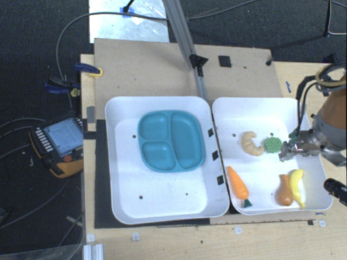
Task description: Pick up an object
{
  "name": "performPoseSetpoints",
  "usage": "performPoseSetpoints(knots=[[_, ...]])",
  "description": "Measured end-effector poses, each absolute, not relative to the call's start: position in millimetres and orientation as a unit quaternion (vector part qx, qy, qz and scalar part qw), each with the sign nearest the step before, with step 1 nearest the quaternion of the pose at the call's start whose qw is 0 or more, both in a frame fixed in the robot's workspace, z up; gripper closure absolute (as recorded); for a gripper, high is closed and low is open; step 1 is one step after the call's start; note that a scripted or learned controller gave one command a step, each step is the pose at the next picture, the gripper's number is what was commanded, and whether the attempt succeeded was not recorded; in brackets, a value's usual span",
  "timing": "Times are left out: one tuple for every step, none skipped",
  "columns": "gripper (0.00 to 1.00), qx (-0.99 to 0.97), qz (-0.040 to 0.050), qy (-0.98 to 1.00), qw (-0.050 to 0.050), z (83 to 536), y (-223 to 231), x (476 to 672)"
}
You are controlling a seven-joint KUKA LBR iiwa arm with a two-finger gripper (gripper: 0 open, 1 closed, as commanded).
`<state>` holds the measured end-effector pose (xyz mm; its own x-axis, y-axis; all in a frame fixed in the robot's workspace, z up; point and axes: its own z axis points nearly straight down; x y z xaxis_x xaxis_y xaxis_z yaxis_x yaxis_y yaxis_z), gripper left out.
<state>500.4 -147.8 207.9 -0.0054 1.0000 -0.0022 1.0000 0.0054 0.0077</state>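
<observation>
Gripper: I see it (286,151) low over the right bin (260,108), near that bin's right wall, reaching in from the right.
Jaws: I cannot tell whether they are open or closed; the tip is small and dark against the arm.
Nearest object: a green knobbly piece (272,144), just beside the gripper tip on its left, possibly touching it.
Beyond it: a pale croissant-shaped piece (251,143) further left, touching or nearly touching the green one.
Axis: the green piece looks roundish, so I see no long axis to line up with.
Other candidates: banana (297,187) and a brown piece (285,190) below the gripper; carrot (237,183) towards the left wall.
Judgement: I would go a short way left for the green piece.
</observation>
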Motion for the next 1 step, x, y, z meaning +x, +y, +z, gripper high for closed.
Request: performPoseSetpoints(knots=[[1.0, 0.705, 0.0023, 0.709, 0.004, 272.1, -149.0, 499.3]])
